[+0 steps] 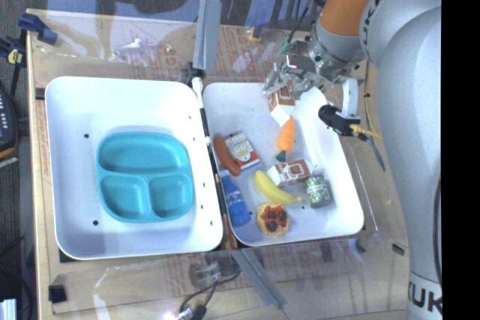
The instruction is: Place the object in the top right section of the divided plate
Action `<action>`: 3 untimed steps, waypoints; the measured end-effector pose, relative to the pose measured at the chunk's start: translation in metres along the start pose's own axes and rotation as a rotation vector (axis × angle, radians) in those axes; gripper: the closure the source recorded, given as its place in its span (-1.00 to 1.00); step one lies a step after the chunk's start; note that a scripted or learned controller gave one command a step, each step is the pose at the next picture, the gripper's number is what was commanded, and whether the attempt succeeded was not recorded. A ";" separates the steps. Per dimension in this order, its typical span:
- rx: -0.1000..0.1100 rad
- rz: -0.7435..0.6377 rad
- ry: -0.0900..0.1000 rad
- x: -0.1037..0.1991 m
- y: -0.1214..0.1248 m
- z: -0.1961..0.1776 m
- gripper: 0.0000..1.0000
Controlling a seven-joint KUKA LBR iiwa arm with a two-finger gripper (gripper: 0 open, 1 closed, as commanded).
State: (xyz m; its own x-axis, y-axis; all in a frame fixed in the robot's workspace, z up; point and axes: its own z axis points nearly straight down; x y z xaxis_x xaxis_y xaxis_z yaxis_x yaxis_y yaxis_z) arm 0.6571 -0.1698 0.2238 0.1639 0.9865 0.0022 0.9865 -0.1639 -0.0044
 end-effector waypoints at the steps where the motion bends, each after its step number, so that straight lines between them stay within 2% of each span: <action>1: 0.002 -0.065 -0.004 0.092 -0.051 0.034 1.00; 2: 0.003 -0.208 -0.003 0.137 -0.065 0.034 1.00; 3: 0.003 -0.536 -0.003 0.204 -0.093 0.034 1.00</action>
State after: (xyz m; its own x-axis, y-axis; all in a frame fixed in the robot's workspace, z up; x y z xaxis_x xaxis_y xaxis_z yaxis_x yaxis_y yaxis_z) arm 0.5989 0.0469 0.1906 -0.3634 0.9316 0.0018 0.9316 0.3634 -0.0064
